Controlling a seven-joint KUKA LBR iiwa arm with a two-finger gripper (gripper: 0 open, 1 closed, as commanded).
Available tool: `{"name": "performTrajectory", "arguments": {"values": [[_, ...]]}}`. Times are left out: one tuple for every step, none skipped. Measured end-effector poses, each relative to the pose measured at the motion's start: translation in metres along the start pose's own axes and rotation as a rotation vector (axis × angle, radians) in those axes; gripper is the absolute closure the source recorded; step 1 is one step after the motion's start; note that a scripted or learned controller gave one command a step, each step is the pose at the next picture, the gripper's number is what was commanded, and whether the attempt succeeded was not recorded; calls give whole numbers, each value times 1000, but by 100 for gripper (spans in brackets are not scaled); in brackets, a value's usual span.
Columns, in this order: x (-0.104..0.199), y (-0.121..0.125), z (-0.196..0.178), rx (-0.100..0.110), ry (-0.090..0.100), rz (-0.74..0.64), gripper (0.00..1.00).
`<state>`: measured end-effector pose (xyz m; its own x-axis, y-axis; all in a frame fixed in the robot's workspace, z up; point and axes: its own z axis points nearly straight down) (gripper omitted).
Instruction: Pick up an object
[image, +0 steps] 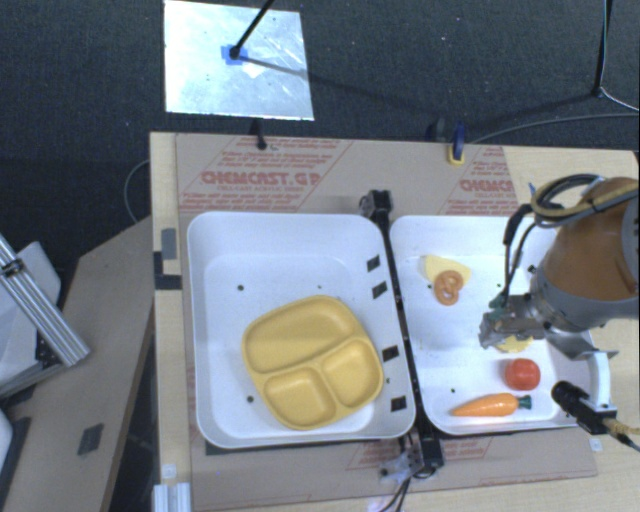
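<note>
1. The gripper (510, 332) hung low in the right bin (420, 300), over a yellow piece (517, 345) that peeked out just below it.
2. The tomato (521, 374) lay just beyond that, and the carrot (488, 405) near the front wall, its long axis running left-right.
3. A pretzel (449, 287) lay up-left, apart.
4. Whether the gripper gripped anything could not be told.

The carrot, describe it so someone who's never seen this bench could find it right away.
Look in the right bin of the two white ones, along its near edge. The carrot lies there on its side, just below the red tomato. It is the only long, tapered orange piece, with a small green tip at its right end; its neighbours are round or yellow.
</note>
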<state>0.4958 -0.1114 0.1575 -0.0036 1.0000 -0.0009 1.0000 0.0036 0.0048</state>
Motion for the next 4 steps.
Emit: {"name": "performTrajectory", "arguments": {"values": [[3,-5,-60,0,0,-1,100],[-4,4,-116,-2,-1,-1,100],[-4,6,-132,1,0,-1,100],[49,19,-128,2,1,-5,100]]}}
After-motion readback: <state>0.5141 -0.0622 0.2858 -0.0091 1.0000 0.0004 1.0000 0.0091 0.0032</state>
